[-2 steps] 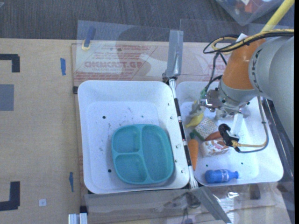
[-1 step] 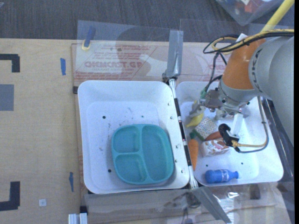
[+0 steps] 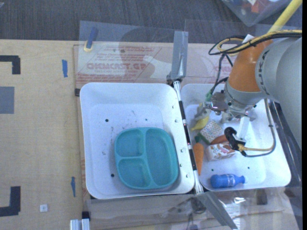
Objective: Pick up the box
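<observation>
— Tray [image 3: 145, 158] first, the teal divided one, lying flat in the left bin [image 3: 96, 99], well off to the left of the end effector [image 3: 233, 121]. Nothing else shares that bin, so I'd guess it's just parked out of the way.

— And the clutter?

— All in the right bin [image 3: 273, 171], heaped against the divider side. Left of the end effector there's a yellowish piece [image 3: 200, 124], and a carrot [image 3: 198, 155] lies along the wall, nearer us and to its left.

— Where's the box?

— The small white and orange box [image 3: 220, 152] lies flat just beside the end effector, on the near side and slightly left, close to the carrot. Being wedged among neighbours probably makes a clean approach harder.

— Has it got hold of it?

— I can't tell; the wrist covers the tip from up here. It hangs low over the pile, apparently aimed there because that's where the box is.

— Anything further right?

— A blue bottle [image 3: 228, 180] lying on its side, nearer us.
</observation>
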Robot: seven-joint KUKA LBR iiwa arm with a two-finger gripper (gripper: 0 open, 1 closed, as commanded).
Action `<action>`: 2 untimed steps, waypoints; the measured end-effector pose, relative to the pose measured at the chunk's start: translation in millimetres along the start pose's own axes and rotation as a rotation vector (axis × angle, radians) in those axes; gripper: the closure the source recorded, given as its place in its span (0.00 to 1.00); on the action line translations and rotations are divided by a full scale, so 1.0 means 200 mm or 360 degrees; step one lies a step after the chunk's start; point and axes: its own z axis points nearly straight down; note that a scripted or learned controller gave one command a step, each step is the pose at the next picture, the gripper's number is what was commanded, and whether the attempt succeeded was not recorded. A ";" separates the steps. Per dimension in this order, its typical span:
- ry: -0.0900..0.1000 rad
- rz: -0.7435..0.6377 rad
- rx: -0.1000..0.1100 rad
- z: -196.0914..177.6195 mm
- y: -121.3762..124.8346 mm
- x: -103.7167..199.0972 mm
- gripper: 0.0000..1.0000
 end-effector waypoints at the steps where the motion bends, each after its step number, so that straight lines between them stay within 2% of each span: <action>1: 0.0000 0.0000 0.0000 0.00 0.00 0.00 0.00; 2: 0.0000 0.0000 0.0000 0.00 0.00 0.00 0.00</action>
